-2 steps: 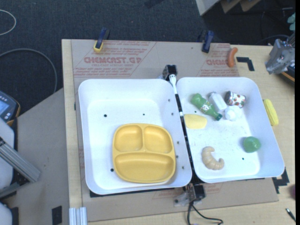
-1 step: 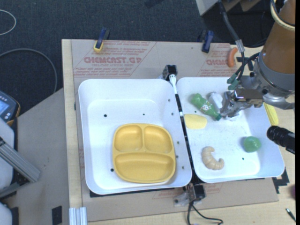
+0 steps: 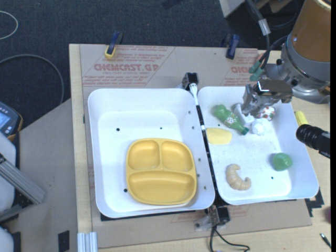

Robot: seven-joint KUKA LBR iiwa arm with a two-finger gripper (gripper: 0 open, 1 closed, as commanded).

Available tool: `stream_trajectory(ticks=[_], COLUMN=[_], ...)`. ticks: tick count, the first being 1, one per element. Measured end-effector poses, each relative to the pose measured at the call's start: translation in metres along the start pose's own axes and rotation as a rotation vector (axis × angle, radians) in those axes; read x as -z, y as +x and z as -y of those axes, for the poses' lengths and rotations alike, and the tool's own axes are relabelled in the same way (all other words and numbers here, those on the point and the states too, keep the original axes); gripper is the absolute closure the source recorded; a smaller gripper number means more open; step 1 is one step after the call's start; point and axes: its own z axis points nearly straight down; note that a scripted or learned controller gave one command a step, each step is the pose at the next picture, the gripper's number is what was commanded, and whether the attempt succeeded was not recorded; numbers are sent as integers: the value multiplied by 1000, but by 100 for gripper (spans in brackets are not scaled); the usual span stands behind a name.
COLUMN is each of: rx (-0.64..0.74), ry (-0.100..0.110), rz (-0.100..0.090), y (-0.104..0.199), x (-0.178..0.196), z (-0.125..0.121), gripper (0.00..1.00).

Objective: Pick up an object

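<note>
Gripper (image 3: 251,109) at 12 o'clock in right bin (image 3: 294,190), grip state unclear; green bottle (image 3: 229,117) beside it looks light, slick — grab mid-body.

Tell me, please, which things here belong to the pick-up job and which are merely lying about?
Job:
end effector
green bottle
pale yellow piece
croissant
green ball
right bin

Lying about:
yellow divided plate
left bin
clamps

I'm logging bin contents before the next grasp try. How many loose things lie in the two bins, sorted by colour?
Yellow: 2, the divided plate and a pale yellow piece
Green: 2, the bottle and a round lump
Cream: 1, the curled piece
White: 1, a small ball
Total: 6
</note>
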Motion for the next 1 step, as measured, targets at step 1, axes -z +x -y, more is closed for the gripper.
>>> stream_trajectory(ticks=[1], rx=[1], ry=[2], rz=[0], y=[46], x=[16], z=[0], gripper=[100])
